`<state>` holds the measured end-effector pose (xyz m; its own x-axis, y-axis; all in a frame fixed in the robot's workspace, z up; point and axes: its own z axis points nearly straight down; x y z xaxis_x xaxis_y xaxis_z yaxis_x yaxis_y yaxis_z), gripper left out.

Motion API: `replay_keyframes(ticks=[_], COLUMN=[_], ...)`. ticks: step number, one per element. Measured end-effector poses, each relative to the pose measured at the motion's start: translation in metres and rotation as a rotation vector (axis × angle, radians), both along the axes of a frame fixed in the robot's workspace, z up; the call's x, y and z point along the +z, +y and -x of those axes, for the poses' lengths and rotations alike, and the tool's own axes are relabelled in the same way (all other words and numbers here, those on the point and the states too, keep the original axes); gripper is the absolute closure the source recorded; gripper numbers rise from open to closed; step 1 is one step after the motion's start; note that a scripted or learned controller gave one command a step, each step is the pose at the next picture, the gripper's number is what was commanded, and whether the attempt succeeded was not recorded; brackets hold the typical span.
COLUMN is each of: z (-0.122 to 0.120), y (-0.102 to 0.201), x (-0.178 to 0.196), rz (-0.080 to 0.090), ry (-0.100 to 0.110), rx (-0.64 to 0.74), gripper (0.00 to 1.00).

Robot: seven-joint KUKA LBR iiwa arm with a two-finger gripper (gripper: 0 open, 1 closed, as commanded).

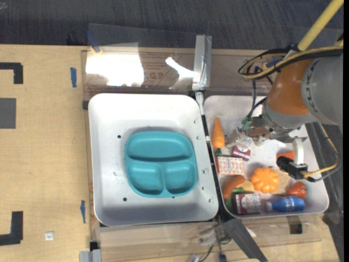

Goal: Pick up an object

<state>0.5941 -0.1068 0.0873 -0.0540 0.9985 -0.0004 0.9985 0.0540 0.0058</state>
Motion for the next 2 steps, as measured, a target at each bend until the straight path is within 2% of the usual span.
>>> replay_keyframes(ticks=[1, 2], z=[-0.002, -0.009], y=[0.000, 0.050], x=[0.012, 0.101], rz=[0.001, -0.001], ry=[-0.005, -0.002], rx=[-0.001, -0.021], gripper=[1.00, 1.00])
